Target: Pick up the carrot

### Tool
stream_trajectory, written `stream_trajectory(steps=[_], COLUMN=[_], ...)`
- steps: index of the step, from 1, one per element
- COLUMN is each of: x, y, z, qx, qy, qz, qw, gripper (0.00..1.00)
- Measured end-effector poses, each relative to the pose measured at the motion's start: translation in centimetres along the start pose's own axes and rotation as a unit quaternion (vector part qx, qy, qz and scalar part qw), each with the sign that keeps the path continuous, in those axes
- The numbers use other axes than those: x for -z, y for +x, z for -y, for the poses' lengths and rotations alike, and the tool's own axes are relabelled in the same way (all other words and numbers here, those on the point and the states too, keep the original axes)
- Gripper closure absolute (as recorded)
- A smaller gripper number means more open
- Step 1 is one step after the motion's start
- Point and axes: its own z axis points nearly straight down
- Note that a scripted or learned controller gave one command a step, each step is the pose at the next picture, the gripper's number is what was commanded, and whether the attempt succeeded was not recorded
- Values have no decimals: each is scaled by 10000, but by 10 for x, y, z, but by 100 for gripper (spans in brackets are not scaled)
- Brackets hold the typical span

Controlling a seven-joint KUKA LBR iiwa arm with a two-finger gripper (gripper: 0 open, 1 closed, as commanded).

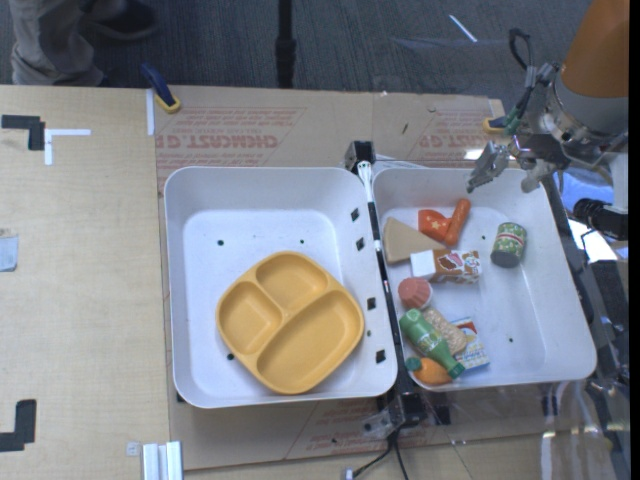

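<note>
Robotics lab, white bins [190, 298] on cardboard-covered bench [80, 298], carpeted floor [400, 18]

2 white bins [180, 298] sit on a pale wood-coloured bench [70, 298]. The left bin holds a mustard-yellow plate [290, 320]. In the right bin, the carrot [458, 222] is orange, touching a red-orange piece [433, 223] and close to a tan wedge [400, 240]. To the right stands a green can [508, 244] with a dark top. Nearer lie a pinkish-red round piece [415, 291], a green bottle [430, 338] and an orange fruit [432, 371]. The arm [600, 38] shows orange above grey, over brown cardboard [250, 133] printed with red lettering.
</note>
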Motion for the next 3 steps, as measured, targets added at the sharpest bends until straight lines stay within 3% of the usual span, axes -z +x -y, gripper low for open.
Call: stream_trajectory(steps=[1, 2, 3], x=[-83, 192, 91], y=[54, -1, 55], z=[84, 50, 83], qx=[-73, 207, 534], qy=[10, -21, -4], qz=[-5, 16, 6], qw=[10000, 9998, 9986], gripper=[0, 0, 0])
